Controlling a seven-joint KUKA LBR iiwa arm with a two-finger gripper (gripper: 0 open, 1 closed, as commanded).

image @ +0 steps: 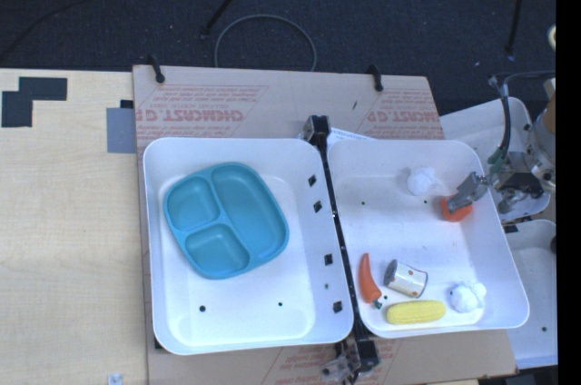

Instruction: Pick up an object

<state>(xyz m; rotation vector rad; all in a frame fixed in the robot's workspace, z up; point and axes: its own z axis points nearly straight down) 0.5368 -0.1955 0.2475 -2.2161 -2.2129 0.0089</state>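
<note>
Nothing lifted yet, pincer down at orange piece near right bin edge, can't tell if gripping, pickup still to do

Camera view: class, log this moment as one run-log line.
gripper: right bin, far right, at orange object | grasp: unclear | carrot, corn: near edge | blue tray: left bin

The gripper sits at the right bin's right wall, an orange object touching just below it and a white ball near its left. Bare floor opens between these and the 4 items farther down.
</note>
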